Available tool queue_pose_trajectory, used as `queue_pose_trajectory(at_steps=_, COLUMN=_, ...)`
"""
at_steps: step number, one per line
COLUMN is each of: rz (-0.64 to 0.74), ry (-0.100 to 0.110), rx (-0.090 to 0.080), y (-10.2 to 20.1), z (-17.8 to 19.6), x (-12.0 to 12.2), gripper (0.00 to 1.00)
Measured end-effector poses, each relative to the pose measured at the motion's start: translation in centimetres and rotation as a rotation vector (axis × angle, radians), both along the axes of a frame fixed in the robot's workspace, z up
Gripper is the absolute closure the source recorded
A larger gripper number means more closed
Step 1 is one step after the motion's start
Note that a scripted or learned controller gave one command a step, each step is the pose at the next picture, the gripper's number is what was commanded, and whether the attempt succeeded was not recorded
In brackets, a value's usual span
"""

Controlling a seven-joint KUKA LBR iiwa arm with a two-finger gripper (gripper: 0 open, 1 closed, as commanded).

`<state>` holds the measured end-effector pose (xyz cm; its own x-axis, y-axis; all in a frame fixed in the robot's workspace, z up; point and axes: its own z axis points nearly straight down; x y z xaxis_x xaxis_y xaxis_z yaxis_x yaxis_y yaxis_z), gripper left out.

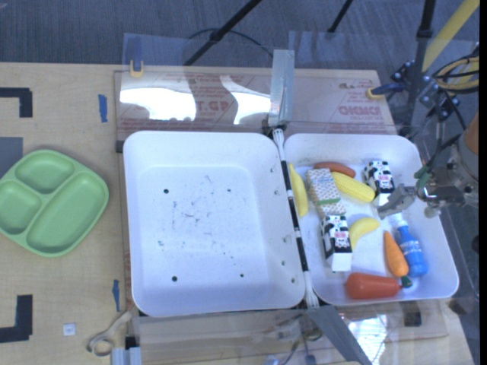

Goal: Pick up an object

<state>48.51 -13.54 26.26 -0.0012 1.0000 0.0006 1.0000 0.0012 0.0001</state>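
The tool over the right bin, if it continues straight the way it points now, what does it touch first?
Probably the blue bottle, which lies just under the tool. Depth is unclear from this one slanted view.

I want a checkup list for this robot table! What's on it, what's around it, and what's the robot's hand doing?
Surface: wooden bench bearing left bin and right bin, side by side.
Job's things: in the right bin, toy food: carrot, blue bottle, red pepper, two cow cartons, bananas, sausage.
Clutter: green plate left of the bins; blue tape.
Grippers: gripper over the right bin's right side; jaws' state unclear.
Cables: yellow and black ones at upper right.
Surroundings: grey floor, tripod legs.
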Motion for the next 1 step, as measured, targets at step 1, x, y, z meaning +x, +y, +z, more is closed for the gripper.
queue_pose_trajectory(at_steps=1, rz=0.026, ry=-0.002, rx=0.000, y=-0.71, z=-16.21, x=0.10, gripper=0.00)
